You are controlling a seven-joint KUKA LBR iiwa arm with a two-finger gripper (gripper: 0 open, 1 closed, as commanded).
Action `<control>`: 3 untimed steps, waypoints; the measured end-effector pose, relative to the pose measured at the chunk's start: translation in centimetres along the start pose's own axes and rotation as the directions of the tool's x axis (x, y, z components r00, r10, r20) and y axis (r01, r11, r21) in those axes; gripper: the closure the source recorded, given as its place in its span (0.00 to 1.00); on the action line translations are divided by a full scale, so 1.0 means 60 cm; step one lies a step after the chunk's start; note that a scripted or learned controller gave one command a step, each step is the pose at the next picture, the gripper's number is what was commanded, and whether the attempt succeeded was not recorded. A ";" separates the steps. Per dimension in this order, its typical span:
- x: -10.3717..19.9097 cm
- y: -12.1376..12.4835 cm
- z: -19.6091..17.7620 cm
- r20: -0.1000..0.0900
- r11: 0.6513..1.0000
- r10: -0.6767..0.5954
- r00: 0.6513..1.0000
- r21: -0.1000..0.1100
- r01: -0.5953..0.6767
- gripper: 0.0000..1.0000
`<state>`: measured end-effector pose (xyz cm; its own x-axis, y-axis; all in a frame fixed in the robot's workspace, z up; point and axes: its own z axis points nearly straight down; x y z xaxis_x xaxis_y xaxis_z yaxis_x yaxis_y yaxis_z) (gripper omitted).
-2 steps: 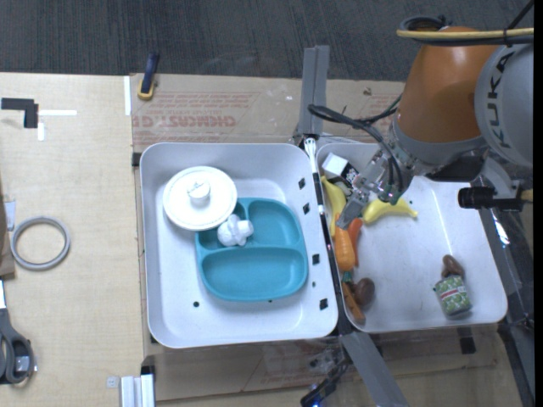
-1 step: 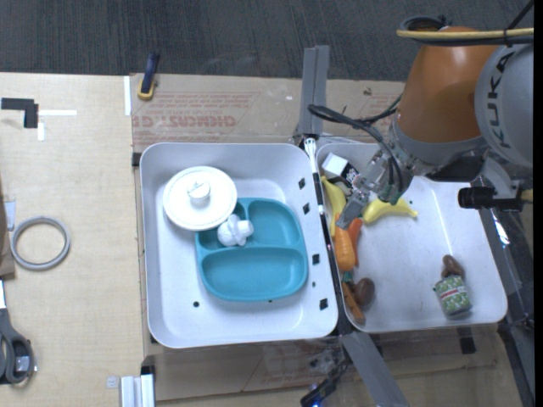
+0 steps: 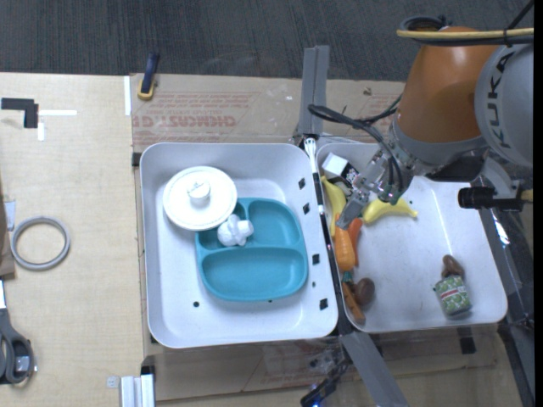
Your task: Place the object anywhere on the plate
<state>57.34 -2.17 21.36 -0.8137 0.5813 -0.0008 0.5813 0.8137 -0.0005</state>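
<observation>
We cannot tell how the gripper (image 3: 371, 195) stands; the arm (image 3: 458, 83) is cut off at the right edge and hides part of the banana (image 3: 392, 211).

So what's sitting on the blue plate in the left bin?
A small white object rests on the blue plate near its upper left. A round white lid overlaps the plate's upper-left corner, so that corner is covered. The other compartments look bare.

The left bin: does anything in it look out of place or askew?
Yes. The white lid lies half on the blue plate and half on the floor of the left bin, covering the plate's upper left corner. A small white object sits on the plate right beside it. Nothing looks spilled or broken.
</observation>
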 end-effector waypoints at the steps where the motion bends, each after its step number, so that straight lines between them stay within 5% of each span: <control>1: 0.000 0.000 0.000 0.000 1.000 0.000 1.000 0.000 0.000 0.00; 3: 0.000 0.000 0.000 0.000 1.000 0.000 1.000 0.000 0.000 0.00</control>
<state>57.34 -2.17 21.36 -0.8137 0.5813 -0.0008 0.5813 0.8137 -0.0005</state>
